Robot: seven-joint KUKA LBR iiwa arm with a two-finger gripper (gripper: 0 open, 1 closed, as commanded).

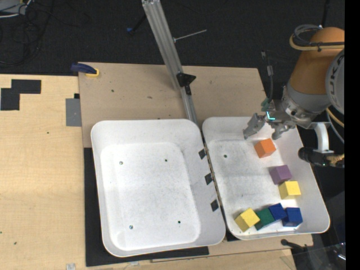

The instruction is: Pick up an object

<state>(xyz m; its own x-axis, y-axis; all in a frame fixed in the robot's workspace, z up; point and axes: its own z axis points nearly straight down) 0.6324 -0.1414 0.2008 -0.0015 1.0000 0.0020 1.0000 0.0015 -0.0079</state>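
My gripper [266, 130] hangs over the far part of the right bin [236, 167], its two grey fingers spread apart with nothing between them. Just below and slightly right of the fingertips lies an orange cube [265, 148], apart from them. Further down the bin's right side sit a purple cube [280, 174] and a yellow cube [289, 189]. Along the near edge lie another yellow block [247, 219], a green block [264, 216] and two blue blocks [286, 214].
The left bin [107, 145] sits beside the right one, joined by black clips [207, 178]. A slanted aluminium rail [169, 55] rises behind the bins. The arm's orange band [315, 66] stands at the right.
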